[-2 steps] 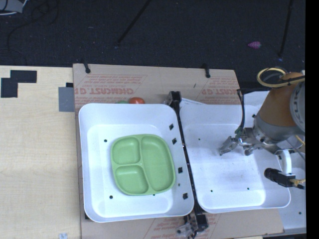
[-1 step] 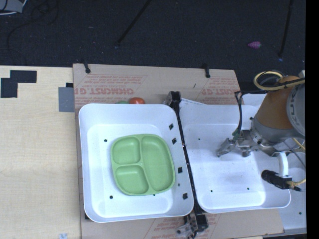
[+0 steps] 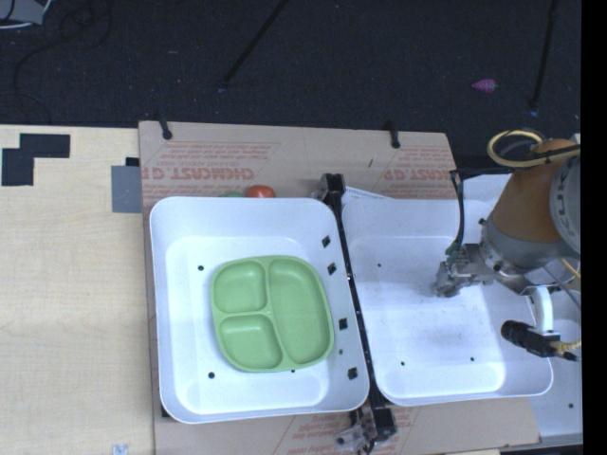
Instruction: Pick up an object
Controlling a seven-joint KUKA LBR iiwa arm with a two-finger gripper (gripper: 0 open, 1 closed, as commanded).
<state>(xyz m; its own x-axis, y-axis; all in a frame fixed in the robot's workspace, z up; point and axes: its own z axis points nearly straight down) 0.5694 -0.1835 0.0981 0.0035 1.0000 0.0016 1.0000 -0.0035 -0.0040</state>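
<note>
A light green divided plate (image 3: 271,313) with three compartments lies flat in the left bin (image 3: 180,245). My gripper (image 3: 452,279) reaches in from the right and hangs low over the right bin (image 3: 417,368), near its right-centre floor. Nothing shows between or beneath its fingertips. The grey arm with its orange band rises behind it at the right edge.
A small red and green thing (image 3: 254,193) sits just outside the left bin's far rim on the cardboard. A black divider (image 3: 346,297) runs between the two bins. Pale wooden bench top (image 3: 66,301) spreads to the left.
</note>
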